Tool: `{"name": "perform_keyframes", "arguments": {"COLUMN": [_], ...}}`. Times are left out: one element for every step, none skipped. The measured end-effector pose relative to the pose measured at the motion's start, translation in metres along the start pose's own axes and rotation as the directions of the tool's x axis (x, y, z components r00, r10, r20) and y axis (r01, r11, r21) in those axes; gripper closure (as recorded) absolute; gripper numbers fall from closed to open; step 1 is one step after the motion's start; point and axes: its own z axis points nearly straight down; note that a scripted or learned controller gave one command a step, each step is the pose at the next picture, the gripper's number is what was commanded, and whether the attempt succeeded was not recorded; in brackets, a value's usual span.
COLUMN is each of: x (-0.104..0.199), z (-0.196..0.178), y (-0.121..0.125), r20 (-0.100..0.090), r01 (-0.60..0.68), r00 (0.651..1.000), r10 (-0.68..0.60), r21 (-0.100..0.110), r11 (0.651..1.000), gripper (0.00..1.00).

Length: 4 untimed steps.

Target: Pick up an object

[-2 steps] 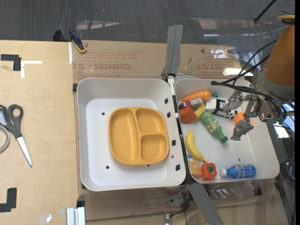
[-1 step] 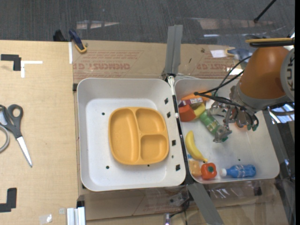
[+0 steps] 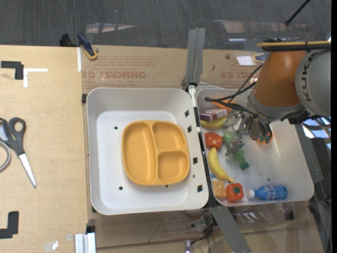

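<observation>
The right bin (image 3: 284, 157) holds several small items. A yellow banana (image 3: 217, 165) lies along its left side, below a red tomato-like piece (image 3: 212, 140). My gripper (image 3: 235, 143) hangs low over the bin's middle, right beside a green piece (image 3: 229, 137) and just above a dark green piece (image 3: 241, 162). Whether it touches either one is unclear. Near the front lie a red and orange fruit (image 3: 234, 192) and a small blue bottle (image 3: 269, 193). The arm's orange band (image 3: 278, 80) covers the bin's back right.
The left bin (image 3: 105, 157) holds a yellow divided plate (image 3: 156, 153). A second yellow fruit (image 3: 213, 123) and a small box (image 3: 215, 113) sit at the right bin's back left. Scissors (image 3: 18, 146) lie on the bench at far left.
</observation>
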Motion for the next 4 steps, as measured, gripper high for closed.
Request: {"name": "perform_keyframes", "arguments": {"x": [0.016, 0.052, -0.012, 0.053], "z": [0.001, 0.002, -0.017, 0.002], "y": [-0.035, -0.039, -0.039, -0.023], "r20": [-0.004, -0.006, -0.001, -0.007], "r01": [-0.006, 0.046, -0.149, -0.104], "r00": [1.000, 0.999, 0.989, 0.995], "r10": [0.006, -0.046, 0.149, 0.104], "r21": [0.000, 0.000, 0.000, 0.000], "r11": [1.000, 0.999, 0.989, 0.995], "gripper": [0.00, 0.00, 0.00, 0.00]}}
